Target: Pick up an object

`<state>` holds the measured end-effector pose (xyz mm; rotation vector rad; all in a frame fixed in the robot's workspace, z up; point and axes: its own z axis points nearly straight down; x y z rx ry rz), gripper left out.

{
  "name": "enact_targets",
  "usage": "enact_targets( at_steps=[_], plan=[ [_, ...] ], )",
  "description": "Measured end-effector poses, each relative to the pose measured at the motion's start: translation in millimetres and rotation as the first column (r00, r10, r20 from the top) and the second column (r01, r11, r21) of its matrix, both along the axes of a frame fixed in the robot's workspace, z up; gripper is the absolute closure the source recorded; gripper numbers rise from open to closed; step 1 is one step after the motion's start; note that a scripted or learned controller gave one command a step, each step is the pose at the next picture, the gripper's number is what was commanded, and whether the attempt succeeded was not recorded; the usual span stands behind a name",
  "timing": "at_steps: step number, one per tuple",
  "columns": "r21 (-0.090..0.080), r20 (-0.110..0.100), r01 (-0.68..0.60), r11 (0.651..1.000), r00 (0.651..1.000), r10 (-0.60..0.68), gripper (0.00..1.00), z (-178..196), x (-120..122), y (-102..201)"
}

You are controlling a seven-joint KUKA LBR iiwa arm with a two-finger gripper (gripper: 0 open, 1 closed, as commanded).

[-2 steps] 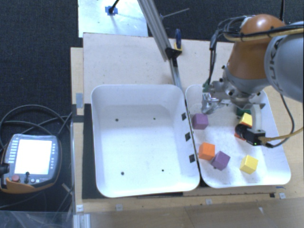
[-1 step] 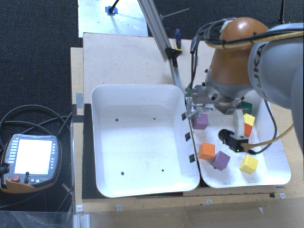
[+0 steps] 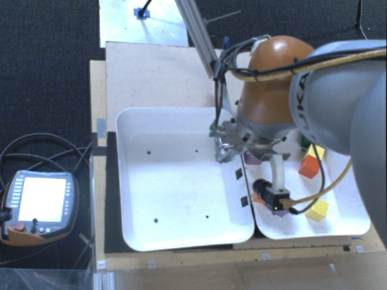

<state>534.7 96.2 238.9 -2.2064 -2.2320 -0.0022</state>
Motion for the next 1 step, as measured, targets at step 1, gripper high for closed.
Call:
enact_targets(
  at_steps=[1],
  plan=[
    [-0.002,0.002,0.008,1.0,1.0,-0.008,0.0,0.3,1.0,-3.8]
  ],
)
